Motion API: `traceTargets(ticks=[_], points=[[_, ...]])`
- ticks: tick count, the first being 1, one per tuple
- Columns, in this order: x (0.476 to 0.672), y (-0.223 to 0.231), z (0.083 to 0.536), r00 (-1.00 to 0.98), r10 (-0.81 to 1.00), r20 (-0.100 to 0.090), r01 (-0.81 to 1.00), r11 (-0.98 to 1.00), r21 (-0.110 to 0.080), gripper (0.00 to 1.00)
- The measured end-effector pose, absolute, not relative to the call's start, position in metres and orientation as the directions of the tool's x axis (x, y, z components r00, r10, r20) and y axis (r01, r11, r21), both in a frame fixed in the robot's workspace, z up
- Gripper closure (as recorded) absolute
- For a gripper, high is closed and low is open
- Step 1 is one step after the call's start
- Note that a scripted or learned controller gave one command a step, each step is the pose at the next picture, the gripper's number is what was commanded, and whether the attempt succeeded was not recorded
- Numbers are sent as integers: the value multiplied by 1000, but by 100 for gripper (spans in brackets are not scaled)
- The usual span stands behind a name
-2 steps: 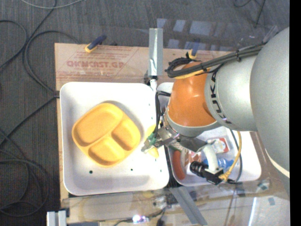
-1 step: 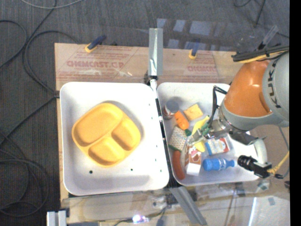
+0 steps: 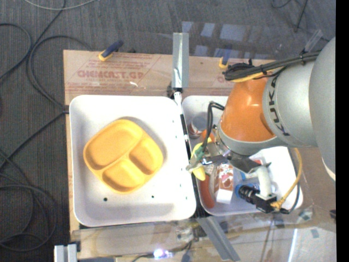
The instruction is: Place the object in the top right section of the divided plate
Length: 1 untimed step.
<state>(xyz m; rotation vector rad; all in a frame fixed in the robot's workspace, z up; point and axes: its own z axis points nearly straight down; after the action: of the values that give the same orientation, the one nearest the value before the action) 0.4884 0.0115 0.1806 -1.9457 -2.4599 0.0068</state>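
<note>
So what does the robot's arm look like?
The arm is fat, round and grey, with black KUKA letters. Above the wrist sits an orange band. Black cables run along it, and a yellow cable loops near the gripper.

The bench (image 3: 117, 75) is a brown board with faint red lettering near its far edge; two white bins sit on it side by side, touching along their inner walls; the left bin (image 3: 87, 201) holds a yellow divided plate (image 3: 124, 155), tilted at an angle to the bin's sides; the right bin (image 3: 292, 192) holds a jumble of small items; a yellow clamp (image 3: 109, 50) grips the bench's far edge.
</note>
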Motion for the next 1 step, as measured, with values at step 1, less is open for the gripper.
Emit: traceTargets(ticks=[1], points=[[531, -24, 210, -130, 992, -2, 992, 130, -7, 100]])
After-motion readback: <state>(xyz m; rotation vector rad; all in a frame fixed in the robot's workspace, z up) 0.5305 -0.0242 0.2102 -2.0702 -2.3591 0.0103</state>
